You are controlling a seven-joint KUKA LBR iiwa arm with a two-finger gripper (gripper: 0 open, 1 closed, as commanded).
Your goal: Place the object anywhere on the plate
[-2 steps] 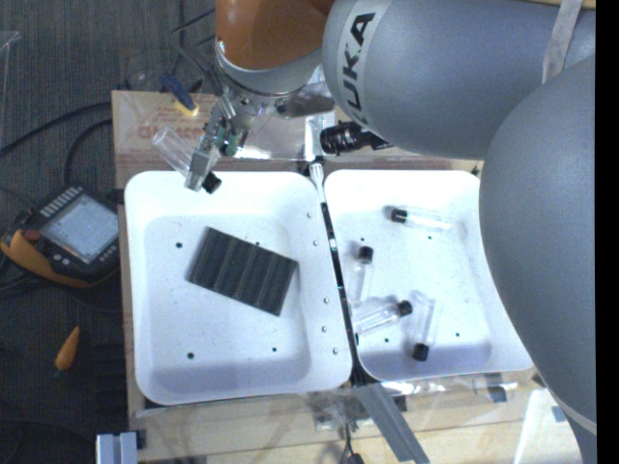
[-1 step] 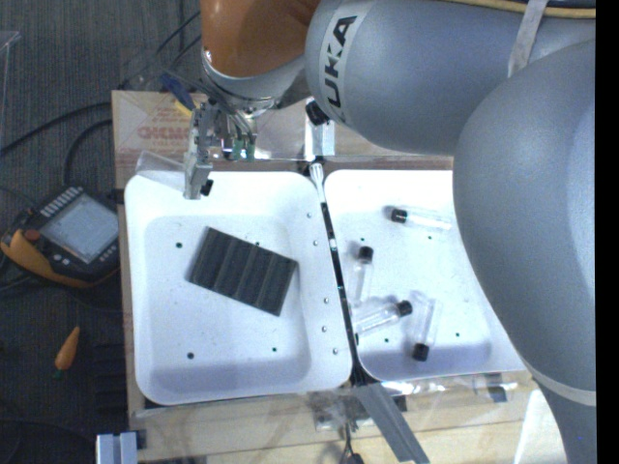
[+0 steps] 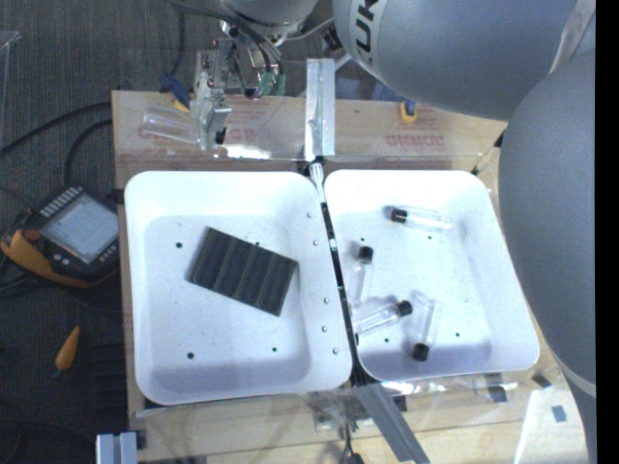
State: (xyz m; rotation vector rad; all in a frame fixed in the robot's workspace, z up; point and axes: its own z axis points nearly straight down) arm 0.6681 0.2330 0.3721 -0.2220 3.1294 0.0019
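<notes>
claw (image 3: 212,114): up past the left bin's (image 3: 155,375) far edge, looks like it's gripping a clear vial (image 3: 208,104)
writing: "UK" on the arm (image 3: 464,37)
plate (image 3: 242,270): dark ribbed, in left bin, well below the claw

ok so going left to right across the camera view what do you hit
handheld pendant → dark ridged plate in the left bin → vial by the divider → clear vials with black caps in the right bin → grey arm
</notes>
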